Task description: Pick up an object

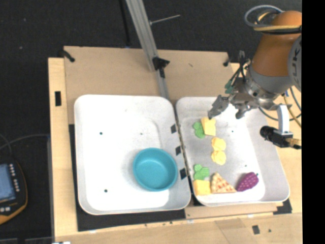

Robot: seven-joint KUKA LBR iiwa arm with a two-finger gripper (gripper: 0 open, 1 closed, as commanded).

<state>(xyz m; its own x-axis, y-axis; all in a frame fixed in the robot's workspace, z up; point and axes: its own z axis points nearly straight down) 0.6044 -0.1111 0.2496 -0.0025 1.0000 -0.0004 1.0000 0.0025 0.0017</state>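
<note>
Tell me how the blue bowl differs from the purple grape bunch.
The blue bowl is large, round and hollow; the purple grape bunch is small, lumpy and solid. The bowl sits alone in the left bin; the grapes lie in the right bin, near its front corner, beside other toy foods.

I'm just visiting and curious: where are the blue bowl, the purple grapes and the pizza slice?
Blue bowl point(152, 169): camera view, on its inner floor.
Purple grapes point(247, 181): camera view, middle of the bunch.
Pizza slice point(221, 184): camera view, centre of its topping.
</note>
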